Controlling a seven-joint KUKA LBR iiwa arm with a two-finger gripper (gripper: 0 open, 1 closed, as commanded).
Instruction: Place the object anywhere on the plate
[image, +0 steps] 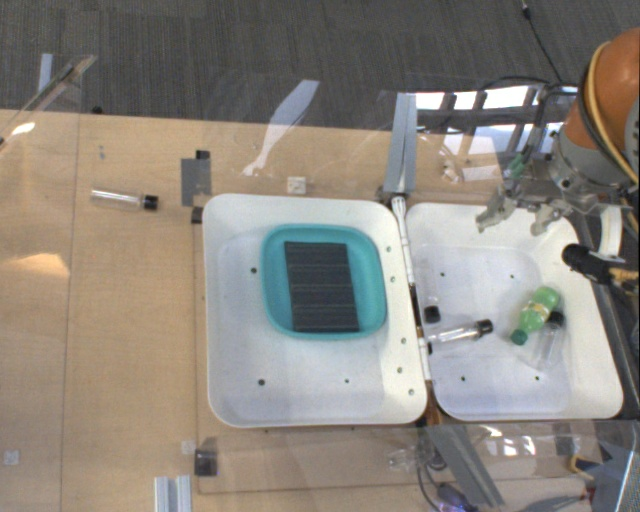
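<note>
A teal plate (273, 290) lies in the left bin (230, 380), and a dark ribbed rectangle (322, 286) covers its middle. In the right bin (590, 395) a small green bottle (535, 312) lies on its side near the right wall. A clear tube with a black cap (460, 332) lies left of it, and a small black piece (431, 313) sits close to the divider. My gripper (518, 218) hangs over the far edge of the right bin, well above the bottle in the view. It is open, with nothing between its fingers.
Another clear vial (548, 342) rests just beside the green bottle. A capped vial (120, 199) lies on the wooden bench at the left, near a black bracket (197, 178). A raised divider (408, 290) separates the bins.
</note>
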